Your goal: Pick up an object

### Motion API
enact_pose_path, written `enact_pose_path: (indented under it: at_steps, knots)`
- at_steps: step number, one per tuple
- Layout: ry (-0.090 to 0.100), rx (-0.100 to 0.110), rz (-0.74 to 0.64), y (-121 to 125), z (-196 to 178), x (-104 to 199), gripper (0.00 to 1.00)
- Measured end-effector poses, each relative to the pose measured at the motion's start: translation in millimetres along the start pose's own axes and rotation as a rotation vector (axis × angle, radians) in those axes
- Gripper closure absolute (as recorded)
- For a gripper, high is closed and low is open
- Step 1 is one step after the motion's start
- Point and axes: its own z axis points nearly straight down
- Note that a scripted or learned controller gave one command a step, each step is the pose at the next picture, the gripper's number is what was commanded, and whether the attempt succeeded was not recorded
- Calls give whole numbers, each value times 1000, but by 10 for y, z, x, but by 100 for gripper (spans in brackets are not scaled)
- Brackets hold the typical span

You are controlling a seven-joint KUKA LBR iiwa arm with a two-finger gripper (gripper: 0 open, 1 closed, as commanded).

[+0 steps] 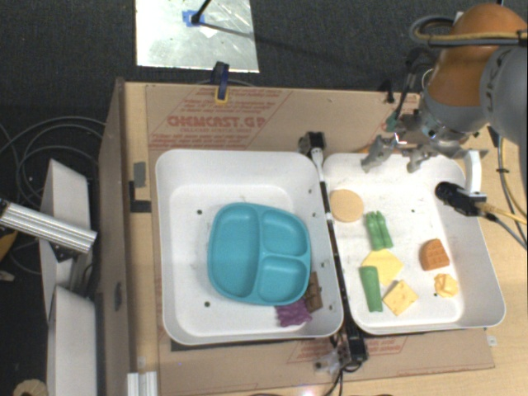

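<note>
Brown cardboard-covered bench [247, 114] bears two shallow white plastic bins [181, 221]; dark carpet surrounds. Two grey fingers [373, 153] spread apart, holding nothing.

robot lab: bench [206, 114], cables [49, 139].

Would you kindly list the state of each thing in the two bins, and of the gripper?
gripper: open, empty, above the right bin's far edge
blue plate: flat, upright, left bin
purple piece: against the plate's near rim
tan disc: lying flat
green sticks: lying down
yellow pieces: loose, untouched
</note>
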Motion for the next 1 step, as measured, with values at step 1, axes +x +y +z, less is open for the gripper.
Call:
enact_pose_path:
  at_steps: [1]
  knots:
    - [1,11,5,-717,504,-86,0]
